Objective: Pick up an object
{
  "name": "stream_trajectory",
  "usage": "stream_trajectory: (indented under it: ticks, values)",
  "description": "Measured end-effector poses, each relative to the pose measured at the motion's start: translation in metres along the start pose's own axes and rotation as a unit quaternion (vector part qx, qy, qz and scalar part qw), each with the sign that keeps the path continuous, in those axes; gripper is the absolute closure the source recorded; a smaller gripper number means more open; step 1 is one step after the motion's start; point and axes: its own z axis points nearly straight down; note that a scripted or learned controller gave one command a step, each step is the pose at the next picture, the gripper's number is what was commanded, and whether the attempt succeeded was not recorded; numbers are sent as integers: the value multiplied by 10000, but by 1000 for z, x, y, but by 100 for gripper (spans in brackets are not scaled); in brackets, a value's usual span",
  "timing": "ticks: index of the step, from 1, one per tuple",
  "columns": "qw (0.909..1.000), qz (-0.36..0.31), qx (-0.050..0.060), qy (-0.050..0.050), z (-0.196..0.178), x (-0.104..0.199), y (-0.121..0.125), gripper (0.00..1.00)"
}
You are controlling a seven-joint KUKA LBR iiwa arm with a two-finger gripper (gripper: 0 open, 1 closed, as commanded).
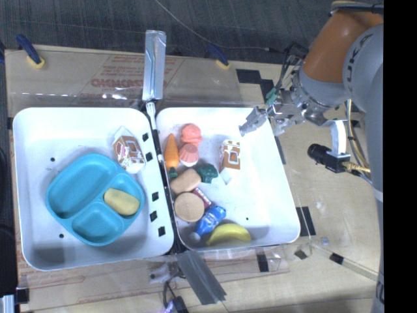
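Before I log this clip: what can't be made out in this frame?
- Gripper, camera view: too small and blurred to tell its opening.
- Blue toy: partly covered by the banana and round tan disc; identity unclear.
- Printed packets: print too small to read.

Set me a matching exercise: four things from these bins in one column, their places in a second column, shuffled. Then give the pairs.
Things:
1. banana
2. carrot
3. blue plate
4. yellow potato

Places:
A. in the left bin
B. on the plate
C. near front edge of the right bin
D. beside the divider, in the right bin

Pairs: 1-C, 2-D, 3-A, 4-B
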Motion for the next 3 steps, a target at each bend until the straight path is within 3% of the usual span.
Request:
stream_trajectory:
  ticks: [1,2,3]
  values:
    - [9996,-271,54,13,125,3,1,0]
    - [9987,-513,-31,-8,156,-5,25,0]
    - [9985,-540,-32,-7,147,-4,27,100]
